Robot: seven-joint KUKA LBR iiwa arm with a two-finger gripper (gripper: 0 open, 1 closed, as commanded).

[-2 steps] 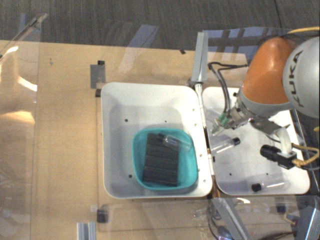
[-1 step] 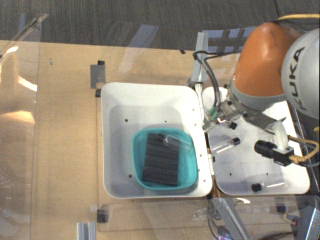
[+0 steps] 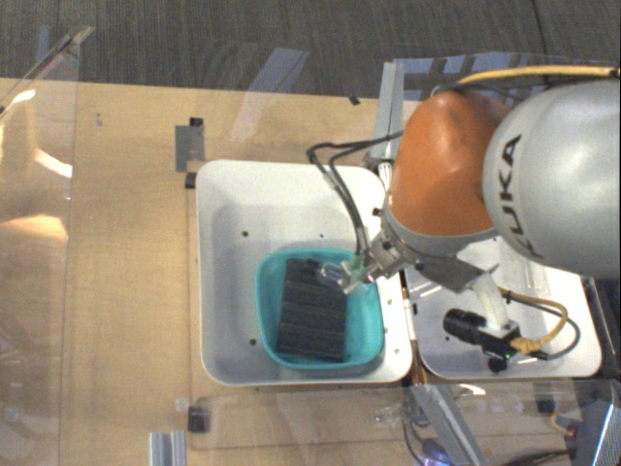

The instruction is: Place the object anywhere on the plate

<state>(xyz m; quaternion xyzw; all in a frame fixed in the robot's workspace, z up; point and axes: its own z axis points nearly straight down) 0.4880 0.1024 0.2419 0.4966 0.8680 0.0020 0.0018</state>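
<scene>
A teal plate (image 3: 369, 311) lies in the front right part of the left bin (image 3: 228, 260). A dark ribbed block (image 3: 312, 311) rests flat on the plate, covering its middle. My gripper (image 3: 346, 274) hangs over the plate's back right rim, right at the block's top right corner. The arm's big orange and grey wrist covers most of it from above, and only a small shiny tip shows.
The right bin (image 3: 553, 357) lies under the arm, with a black cylindrical part and a yellow cable over it. Black cables loop from the wrist over the left bin's back right corner. Wooden bench spreads to the left.
</scene>
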